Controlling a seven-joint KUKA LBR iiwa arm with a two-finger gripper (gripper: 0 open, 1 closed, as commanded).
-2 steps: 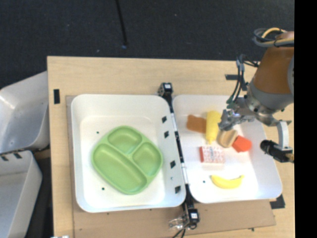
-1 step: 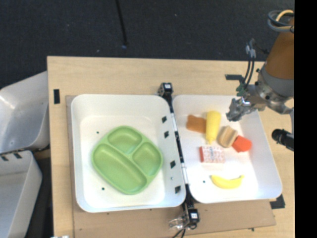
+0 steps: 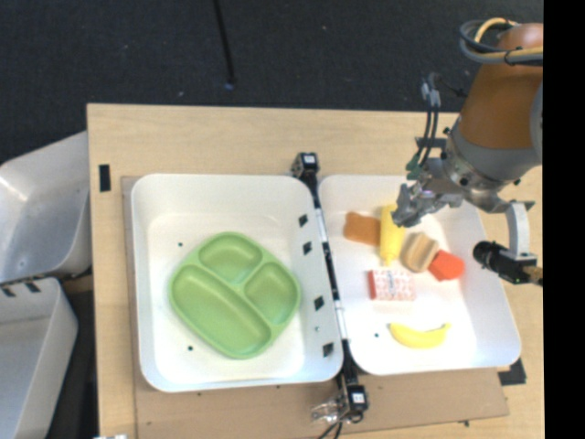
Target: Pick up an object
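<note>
My gripper (image 3: 409, 210) hangs over the right bin (image 3: 489, 337), its tip just above the upper end of a yellow block (image 3: 391, 238). Left of that block lies an orange block (image 3: 362, 229). A tan cylinder-like piece (image 3: 419, 251) and a red-orange piece (image 3: 447, 265) lie to the block's right. A white box with red dots (image 3: 392, 284) sits below them, and a yellow banana (image 3: 419, 335) lies near the bin's front. Nothing shows between the fingers.
The left bin (image 3: 155, 208) holds a green divided plate (image 3: 235, 293). A black divider with clips (image 3: 320, 245) runs between the bins. A black fitting (image 3: 501, 259) juts from the arm over the right bin's right side. White equipment (image 3: 37, 208) stands left of the bench.
</note>
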